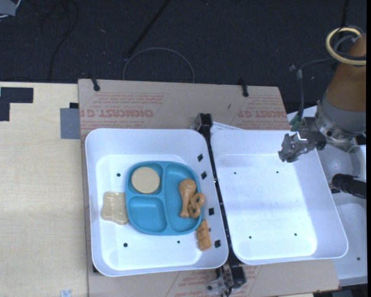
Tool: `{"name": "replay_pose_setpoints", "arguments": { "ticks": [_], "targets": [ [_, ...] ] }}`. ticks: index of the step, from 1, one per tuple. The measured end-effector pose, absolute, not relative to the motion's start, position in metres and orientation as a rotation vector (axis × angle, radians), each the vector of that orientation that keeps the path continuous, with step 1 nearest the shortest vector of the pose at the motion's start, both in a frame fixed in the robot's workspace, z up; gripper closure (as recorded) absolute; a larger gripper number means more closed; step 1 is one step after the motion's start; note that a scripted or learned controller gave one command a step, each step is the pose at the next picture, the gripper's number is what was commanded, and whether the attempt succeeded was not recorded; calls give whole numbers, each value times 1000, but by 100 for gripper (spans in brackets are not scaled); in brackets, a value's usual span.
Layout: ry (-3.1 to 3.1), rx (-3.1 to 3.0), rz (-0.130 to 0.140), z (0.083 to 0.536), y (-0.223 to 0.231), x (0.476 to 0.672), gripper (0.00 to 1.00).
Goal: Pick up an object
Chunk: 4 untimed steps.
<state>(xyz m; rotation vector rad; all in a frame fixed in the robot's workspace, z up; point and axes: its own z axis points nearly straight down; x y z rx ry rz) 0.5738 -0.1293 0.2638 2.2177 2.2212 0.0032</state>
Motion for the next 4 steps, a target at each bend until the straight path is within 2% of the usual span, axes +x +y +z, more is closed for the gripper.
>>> {"name": "replay_pose_setpoints", "arguments": {
  "ticks": [2,4],
  "targets": [
    [2230,2220,-3,249,-19,549,100],
    [2230,2221,-7,219,90,548,100]
  ]
}}
